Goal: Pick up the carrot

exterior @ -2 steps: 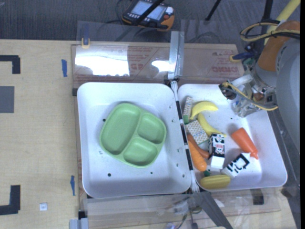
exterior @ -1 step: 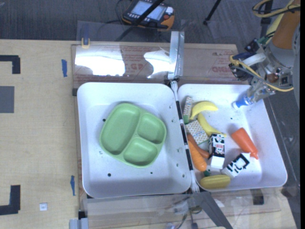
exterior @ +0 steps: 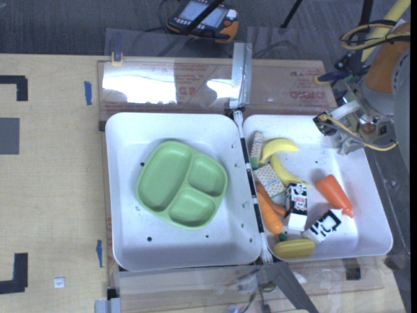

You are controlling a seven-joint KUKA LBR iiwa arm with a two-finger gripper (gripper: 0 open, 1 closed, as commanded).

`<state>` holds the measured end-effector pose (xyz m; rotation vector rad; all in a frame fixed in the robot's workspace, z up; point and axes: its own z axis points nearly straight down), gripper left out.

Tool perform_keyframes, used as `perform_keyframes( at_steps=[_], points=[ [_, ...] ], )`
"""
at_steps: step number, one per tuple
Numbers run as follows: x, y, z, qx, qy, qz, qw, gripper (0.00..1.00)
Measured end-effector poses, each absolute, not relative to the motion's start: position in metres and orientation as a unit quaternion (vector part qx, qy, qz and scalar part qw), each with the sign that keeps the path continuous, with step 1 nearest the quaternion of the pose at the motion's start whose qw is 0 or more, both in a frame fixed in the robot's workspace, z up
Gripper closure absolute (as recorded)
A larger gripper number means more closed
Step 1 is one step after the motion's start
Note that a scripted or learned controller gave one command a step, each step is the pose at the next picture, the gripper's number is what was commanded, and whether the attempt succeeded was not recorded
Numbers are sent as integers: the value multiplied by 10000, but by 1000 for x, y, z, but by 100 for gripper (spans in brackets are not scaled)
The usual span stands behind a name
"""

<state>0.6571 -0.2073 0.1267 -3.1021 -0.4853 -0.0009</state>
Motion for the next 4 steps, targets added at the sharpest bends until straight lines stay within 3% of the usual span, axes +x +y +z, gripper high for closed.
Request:
perform_keyframes(
  at_steps=[1,2,3,4],
  points=[
    [659,-219,143,-9946,-1039,3,20,100],
    [666,-203,86,-9854,-1696,6,140,100],
    [661,-196,85,-9939,-1103,6,30,100],
    [661,-196,95,-9938,-1107,5,37,100]
  ],
)
